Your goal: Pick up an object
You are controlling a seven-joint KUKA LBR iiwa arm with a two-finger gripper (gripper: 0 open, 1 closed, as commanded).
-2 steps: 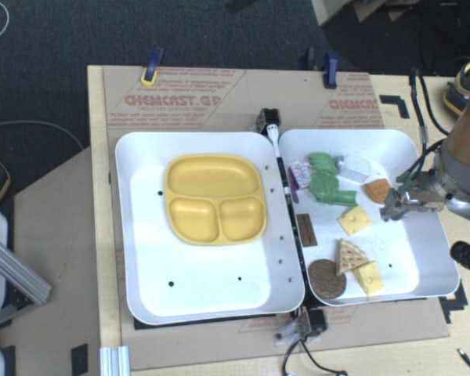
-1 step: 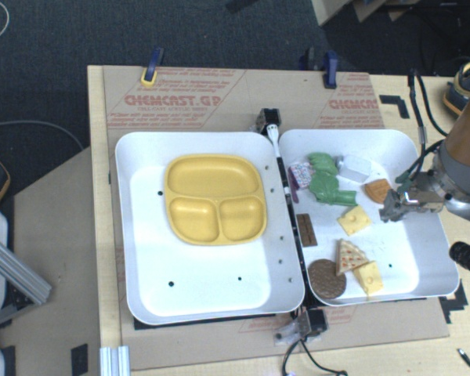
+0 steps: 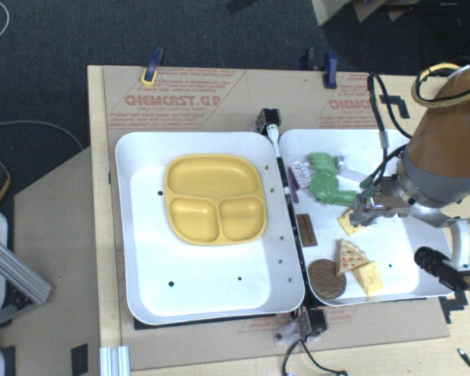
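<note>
So, nearest to the camera, at the front of the right bin (image 3: 423,291), lie a round brown cookie (image 3: 327,279), a triangular slice like a pizza piece (image 3: 349,254) and a yellow cheese-like block (image 3: 368,277), close together and all resting on the white floor; none of them is lifted. A little further in, the gripper (image 3: 366,210) is low over the middle of this bin, just at a small yellow piece (image 3: 347,224) which shows at its lower left side. Whether this piece is between the fingers or only beside them, I cannot tell, because the wrist covers the tips and I cannot judge if they are apart or together. It looks to me like the moment of the grasp itself: the arm is down at an object, but nothing is clearly raised from the bin, so I judge the picking not yet done, and the closing (if not made) and the lift are left. Beside the gripper, toward the far wall, a green toy (image 3: 327,180) lies with a small purple wrapped thing (image 3: 301,174) near the divider. In the left bin (image 3: 141,233) sits a yellow divided plate (image 3: 216,197), well apart from the arm
</note>
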